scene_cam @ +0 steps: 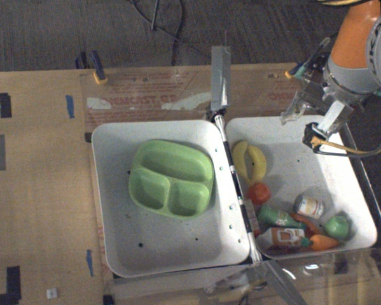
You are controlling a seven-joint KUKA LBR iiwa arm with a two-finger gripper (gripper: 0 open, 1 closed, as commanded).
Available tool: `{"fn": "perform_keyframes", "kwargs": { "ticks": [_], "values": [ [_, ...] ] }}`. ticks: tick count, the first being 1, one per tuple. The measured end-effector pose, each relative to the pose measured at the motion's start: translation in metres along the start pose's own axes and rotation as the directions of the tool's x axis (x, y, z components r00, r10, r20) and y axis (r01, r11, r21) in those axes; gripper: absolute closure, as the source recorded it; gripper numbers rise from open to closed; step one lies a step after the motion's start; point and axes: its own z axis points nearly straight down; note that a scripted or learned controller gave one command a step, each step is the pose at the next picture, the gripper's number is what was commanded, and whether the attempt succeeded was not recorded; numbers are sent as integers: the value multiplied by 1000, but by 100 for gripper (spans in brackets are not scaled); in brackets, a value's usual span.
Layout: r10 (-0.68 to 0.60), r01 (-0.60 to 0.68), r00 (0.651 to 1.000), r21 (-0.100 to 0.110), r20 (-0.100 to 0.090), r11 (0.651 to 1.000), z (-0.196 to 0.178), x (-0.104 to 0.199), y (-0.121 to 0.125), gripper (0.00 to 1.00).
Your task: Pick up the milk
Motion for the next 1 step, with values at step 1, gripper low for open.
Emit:
{"fn": "perform_keyframes", "kwargs": {
  "ticks": [1],
  "values": [
    [-135,135,991,4,0,991,50,-38,-26,0]
  ]
}}
